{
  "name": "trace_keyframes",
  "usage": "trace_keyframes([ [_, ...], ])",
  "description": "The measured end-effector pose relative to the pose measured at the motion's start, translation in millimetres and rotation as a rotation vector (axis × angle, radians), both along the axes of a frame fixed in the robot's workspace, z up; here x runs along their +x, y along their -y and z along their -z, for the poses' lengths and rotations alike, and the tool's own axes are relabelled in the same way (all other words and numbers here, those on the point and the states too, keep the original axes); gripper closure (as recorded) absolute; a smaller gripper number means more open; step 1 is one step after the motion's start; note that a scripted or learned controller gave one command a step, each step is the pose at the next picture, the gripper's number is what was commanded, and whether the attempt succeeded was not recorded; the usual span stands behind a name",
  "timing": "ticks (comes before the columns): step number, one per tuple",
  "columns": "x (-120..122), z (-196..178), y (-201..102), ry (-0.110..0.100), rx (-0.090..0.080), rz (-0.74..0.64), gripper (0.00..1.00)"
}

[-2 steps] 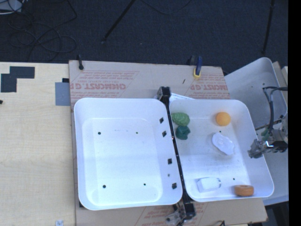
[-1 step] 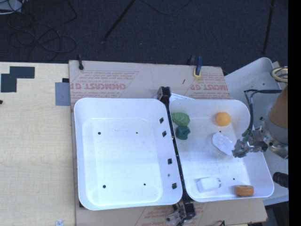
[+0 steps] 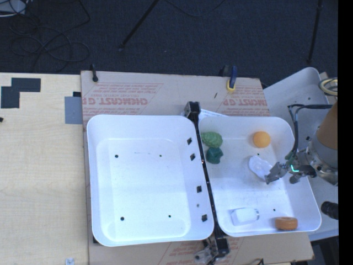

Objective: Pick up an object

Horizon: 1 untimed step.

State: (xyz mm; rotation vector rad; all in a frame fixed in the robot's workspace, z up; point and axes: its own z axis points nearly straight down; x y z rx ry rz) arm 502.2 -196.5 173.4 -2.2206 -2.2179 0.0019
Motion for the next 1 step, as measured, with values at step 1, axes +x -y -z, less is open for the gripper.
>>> trace_keyframes([
  [1, 46.3, -74.9, 18.2, 0.011, -0.005, -0.003, 0.00],
])
